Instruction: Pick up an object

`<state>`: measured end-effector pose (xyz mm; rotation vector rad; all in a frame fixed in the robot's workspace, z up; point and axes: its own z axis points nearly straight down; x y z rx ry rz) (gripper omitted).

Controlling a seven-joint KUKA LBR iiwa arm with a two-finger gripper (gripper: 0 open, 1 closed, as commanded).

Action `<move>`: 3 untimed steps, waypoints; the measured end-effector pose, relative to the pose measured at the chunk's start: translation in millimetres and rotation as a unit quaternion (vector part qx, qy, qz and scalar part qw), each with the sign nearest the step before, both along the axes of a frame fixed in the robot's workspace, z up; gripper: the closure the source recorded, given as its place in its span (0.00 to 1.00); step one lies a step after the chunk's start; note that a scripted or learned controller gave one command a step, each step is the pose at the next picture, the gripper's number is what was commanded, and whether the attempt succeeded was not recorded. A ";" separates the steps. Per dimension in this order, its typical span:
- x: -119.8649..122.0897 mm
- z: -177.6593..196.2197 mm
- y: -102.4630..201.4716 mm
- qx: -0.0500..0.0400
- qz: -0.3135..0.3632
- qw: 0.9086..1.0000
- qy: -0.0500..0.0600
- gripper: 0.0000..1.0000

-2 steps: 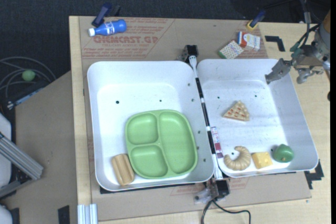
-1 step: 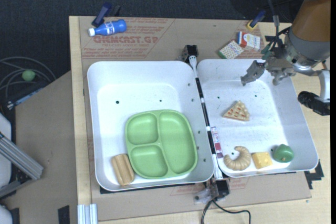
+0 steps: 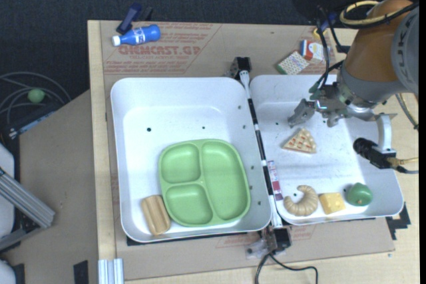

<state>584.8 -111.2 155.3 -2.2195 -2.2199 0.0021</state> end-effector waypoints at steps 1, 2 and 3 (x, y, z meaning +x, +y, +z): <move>-13.3 -71.2 -5.8 0.000 0.000 1.000 0.000 0.00; -12.3 -60.6 -5.7 0.000 -0.001 1.000 -0.002 1.00; -18.4 66.3 60.8 0.000 0.001 1.000 -0.003 1.00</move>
